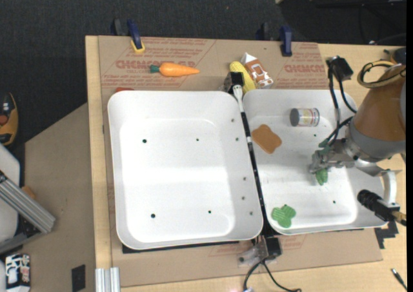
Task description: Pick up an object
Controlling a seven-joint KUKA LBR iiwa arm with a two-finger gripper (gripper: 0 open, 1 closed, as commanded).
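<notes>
Objects for picking are seen in the right bin (303, 223): a small grey can (304, 116) lying on its side near the far wall, a brown flat piece (266, 138) close to the divider between the 2 bins, a green leafy item (282, 215) at the near edge, and a small green piece (321, 176) directly under the claw (319, 167). The claw is lowered into the right bin, toward its right side, with its tip at or just above that small green piece. Whether the piece is touched cannot be told, and whether the claw is released or clenched cannot be told either, since the tip is too small and blurred. The arm (381, 123), grey at the wrist with an orange section above, is extended in from the right edge. The left bin (174, 168) is set beside the right one, their rims touching along the middle. Beyond the bins, on the brown tabletop (103, 123), an orange carrot (174, 70) is laid near the far left, and a yellow item (238, 73) and a red-and-white packet (258, 73) are placed together just behind the junction of the 2 bins. 2 blue clamps (136, 37) are fixed at the far edge. A black cable (335, 91) is run down over the right bin's far side.
</notes>
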